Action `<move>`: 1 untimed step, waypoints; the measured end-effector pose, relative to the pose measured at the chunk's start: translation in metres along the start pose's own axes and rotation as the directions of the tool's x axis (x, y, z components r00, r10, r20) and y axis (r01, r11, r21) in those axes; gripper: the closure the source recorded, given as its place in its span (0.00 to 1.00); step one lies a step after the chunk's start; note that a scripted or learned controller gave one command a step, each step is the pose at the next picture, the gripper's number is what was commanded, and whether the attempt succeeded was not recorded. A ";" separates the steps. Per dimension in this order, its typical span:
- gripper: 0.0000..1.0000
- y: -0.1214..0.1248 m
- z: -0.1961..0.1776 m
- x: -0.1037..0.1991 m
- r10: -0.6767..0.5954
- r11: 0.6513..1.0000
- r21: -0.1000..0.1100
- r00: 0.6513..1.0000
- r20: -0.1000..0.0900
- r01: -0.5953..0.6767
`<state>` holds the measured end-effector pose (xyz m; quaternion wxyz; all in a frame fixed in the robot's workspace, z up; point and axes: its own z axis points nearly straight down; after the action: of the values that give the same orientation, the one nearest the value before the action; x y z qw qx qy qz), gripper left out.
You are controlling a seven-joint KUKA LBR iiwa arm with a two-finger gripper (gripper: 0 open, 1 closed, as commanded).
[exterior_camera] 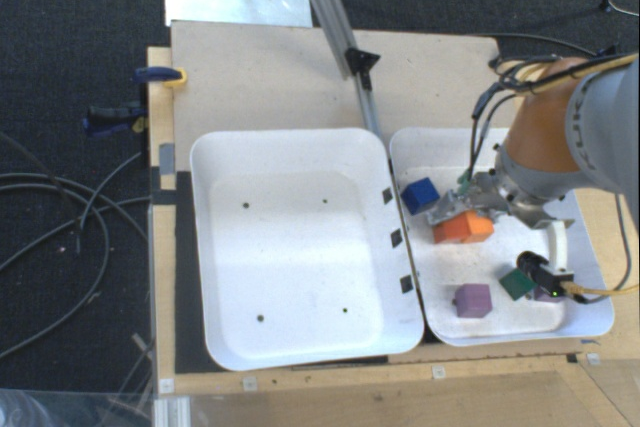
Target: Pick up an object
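Looking down at a slant on a wooden bench (pixel 270 75), the view shows two shallow white bins side by side. On the bench's left edge, a blue and yellow clamp (pixel 150 77) grips the board, likely to hold it steady. The left bin (pixel 215 175) shows a bare white floor with a few small dark dots. A grey pole (pixel 330 5) slants down from the top toward the gap between the bins.

The right bin (pixel 440 155) holds the candidate objects. A blue block (pixel 419 192) sits near the bin's left wall. Just right of it and a little lower lies an orange block (pixel 463 228). A purple block (pixel 472 299) rests near the front wall, and a green block (pixel 517 284) lies just right of it, beside a black fitting.

The grey arm with its orange band reaches in from the right. The gripper (pixel 452 208) is low, touching or just above the orange block's upper edge; whether its jaws are spread or closed cannot be told. It seems aimed at the orange block, not yet lifted.
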<state>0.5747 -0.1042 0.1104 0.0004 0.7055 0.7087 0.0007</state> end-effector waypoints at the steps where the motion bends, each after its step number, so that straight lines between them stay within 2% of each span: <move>1: 1.00 0.000 -0.084 0.082 -0.009 1.000 -0.006 1.000 -0.003 0.009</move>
<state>0.5746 -0.0224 0.1944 0.0014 0.7022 0.7119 0.0040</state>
